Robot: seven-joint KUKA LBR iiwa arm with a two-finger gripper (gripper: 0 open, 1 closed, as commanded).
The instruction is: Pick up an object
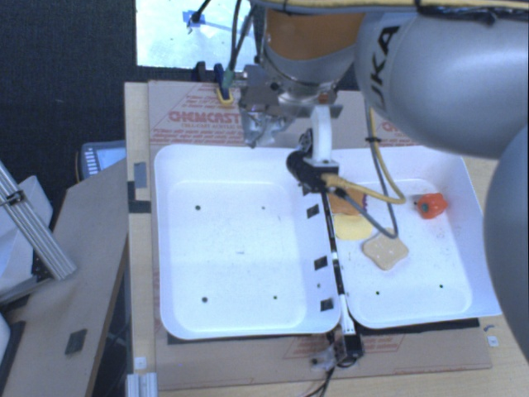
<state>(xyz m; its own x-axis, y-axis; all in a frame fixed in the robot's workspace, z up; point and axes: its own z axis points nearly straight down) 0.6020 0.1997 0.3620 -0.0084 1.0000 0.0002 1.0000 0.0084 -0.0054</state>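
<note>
Arm: the grey arm (446,56) sweeps in from the upper right, orange band uppermost, its end effector (266,129) hanging over the back rim of the left bin (227,246).
End effector state: cannot tell; its tips blur against the cardboard.
Hidden: the arm cuts off the right bin's (421,279) far corner.
Bins: two.
Objects: three, all right of and nearer than the end effector — yellow piece (354,226), tan slice (385,252), orange-red item (429,205).
</note>
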